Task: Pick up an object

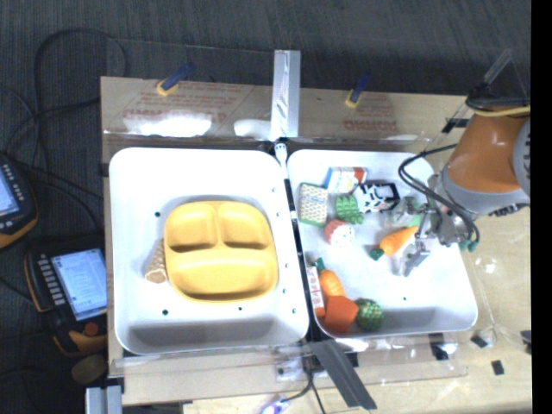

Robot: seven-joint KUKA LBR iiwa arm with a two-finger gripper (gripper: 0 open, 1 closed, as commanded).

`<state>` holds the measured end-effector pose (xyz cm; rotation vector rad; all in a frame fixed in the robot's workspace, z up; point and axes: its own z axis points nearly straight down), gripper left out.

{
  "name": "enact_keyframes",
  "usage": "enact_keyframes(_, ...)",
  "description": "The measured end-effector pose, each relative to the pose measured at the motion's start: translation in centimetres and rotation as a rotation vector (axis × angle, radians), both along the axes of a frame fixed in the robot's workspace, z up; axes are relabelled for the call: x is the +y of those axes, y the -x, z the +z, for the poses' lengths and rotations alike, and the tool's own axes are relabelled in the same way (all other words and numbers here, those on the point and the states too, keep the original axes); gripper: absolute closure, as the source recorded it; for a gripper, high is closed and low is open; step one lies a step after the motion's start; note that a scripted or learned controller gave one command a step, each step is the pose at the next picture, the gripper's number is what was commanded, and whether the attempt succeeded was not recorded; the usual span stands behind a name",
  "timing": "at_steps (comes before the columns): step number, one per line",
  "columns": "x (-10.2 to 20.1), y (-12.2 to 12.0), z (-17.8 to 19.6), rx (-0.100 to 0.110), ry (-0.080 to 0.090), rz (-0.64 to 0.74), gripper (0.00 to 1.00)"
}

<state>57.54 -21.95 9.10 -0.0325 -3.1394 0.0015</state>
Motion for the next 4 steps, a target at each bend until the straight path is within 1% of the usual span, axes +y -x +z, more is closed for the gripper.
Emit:
enact_keyframes(1, -0.9, -6.6, -0.7, 0.041, -0.008, 0.337, 0.0)
enact_keyframes(2, 1.4, -2.1, -0.2, -0.011, 0.002, 0.264, 0.0)
enact_keyframes(3, 1.7, 2.1, -0.2, -0.015, 0.003, 0.248, 0.0)
enact_keyframes(4, 7.4, -0.8, -0.2, -0.013, 0.004, 0.256, 0.0)
